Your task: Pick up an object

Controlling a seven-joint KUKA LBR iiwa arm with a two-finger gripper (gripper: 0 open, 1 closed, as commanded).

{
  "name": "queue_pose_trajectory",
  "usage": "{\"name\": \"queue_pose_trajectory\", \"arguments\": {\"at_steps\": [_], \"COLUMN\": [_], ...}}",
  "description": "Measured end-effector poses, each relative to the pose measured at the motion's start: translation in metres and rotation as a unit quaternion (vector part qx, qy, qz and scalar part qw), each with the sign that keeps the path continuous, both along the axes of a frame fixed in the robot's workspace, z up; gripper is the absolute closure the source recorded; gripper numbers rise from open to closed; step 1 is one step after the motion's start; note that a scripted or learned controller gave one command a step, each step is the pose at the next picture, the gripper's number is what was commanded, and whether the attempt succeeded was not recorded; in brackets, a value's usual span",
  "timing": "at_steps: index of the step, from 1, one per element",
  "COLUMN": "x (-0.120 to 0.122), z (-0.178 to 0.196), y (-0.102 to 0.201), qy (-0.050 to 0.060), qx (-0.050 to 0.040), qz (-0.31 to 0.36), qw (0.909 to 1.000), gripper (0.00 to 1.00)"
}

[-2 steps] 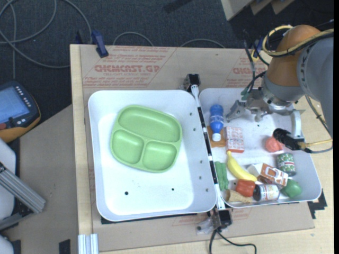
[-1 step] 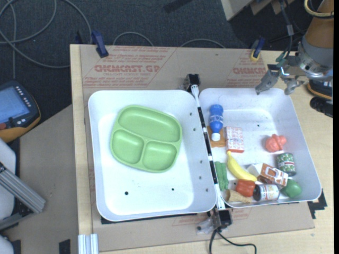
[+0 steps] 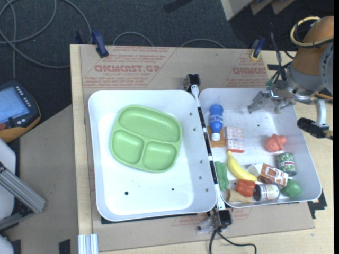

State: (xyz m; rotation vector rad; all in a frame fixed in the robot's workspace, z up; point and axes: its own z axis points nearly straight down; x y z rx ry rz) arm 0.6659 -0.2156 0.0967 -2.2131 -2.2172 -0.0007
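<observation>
My gripper [image 3: 270,102] hangs over the far part of the right bin [image 3: 253,97], its fingers spread open with nothing between them. Below it in that bin lie a blue bottle [image 3: 215,117], a red-and-white packet [image 3: 235,139], a banana [image 3: 239,168] and a pink-red lump [image 3: 275,143]. Toward the near edge sit a green can [image 3: 286,163], a small carton [image 3: 274,174], a red tomato-like piece [image 3: 245,187], a dark can [image 3: 266,192] and a green round piece [image 3: 293,188]. All of these lie nearer the front than the gripper, apart from it.
The left bin [image 3: 106,194] holds a green divided plate [image 3: 146,138]. A green strip [image 3: 221,174] lies along the right bin's left wall. Clamps [image 3: 99,43] grip the board's far edge. The arm's orange band [image 3: 318,33] is at the far right.
</observation>
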Motion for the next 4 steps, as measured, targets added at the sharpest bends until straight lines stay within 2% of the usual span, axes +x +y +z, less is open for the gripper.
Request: {"name": "queue_pose_trajectory", "arguments": {"at_steps": [1, 2, 3, 4], "x": [-0.067, -0.096, -0.141, -0.14], "z": [0.043, -0.013, -0.012, -0.002], "y": [-0.009, 0.007, 0.031, 0.031], "qy": [-0.003, -0.002, -0.002, -0.004], "qx": [-0.0037, -0.0029, -0.0029, -0.003], "qz": [-0.001, -0.001, -0.001, -0.002], "qw": [1.0, 1.0, 1.0, 1.0], "gripper": [0.0, 0.0, 0.0, 1.0]}}
